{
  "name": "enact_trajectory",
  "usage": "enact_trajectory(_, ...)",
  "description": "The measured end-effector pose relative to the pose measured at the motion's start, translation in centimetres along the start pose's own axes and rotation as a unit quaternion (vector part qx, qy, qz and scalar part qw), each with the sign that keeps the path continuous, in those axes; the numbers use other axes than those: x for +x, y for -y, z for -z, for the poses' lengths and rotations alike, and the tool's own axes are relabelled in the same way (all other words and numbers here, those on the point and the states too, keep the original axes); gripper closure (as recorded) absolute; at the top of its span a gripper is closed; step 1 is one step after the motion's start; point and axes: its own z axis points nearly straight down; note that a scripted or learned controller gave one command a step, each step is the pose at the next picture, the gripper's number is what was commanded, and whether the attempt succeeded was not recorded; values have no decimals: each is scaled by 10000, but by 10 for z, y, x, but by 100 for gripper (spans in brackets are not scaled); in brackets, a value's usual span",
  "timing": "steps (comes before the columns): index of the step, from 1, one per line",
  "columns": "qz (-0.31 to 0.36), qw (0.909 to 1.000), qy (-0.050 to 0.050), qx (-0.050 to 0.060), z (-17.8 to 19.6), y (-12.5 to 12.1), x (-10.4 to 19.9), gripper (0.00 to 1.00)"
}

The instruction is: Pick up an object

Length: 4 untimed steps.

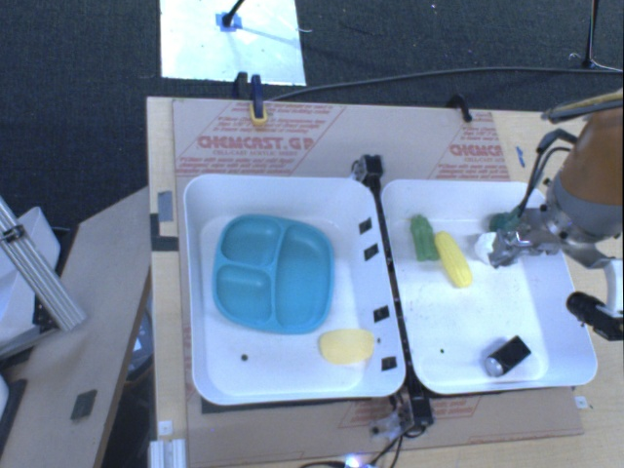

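The right bin (458, 331) holds a green pickle-shaped piece (422, 237) with a yellow corn cob (452, 259) lying beside it, both at the bin's upper middle. A black and silver block (508, 355) lies near the bin's front right corner. My gripper (504, 250) hangs low at the right side of this bin, just right of the corn. A small white thing (484, 247) shows at its tip, with a teal part (501, 222) just above; whether it is held I cannot tell.
The left bin (200, 261) carries a blue divided plate (273, 273) and a pale yellow lump (347, 346) near its front right corner. A black-clipped ridge (382, 281) separates the bins. The arm's grey and orange body (590, 178) overhangs the right bin's far right edge.
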Motion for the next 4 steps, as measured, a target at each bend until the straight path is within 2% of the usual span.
enact_trajectory(1, 4, 10000, 3, -5, 54, -2, 0, 100)
enact_trajectory(2, 29, 10000, -13, 16, 54, 0, 61, 100)
enact_trajectory(4, 22, 10000, -14, 29, 35, -1, 155, 100)
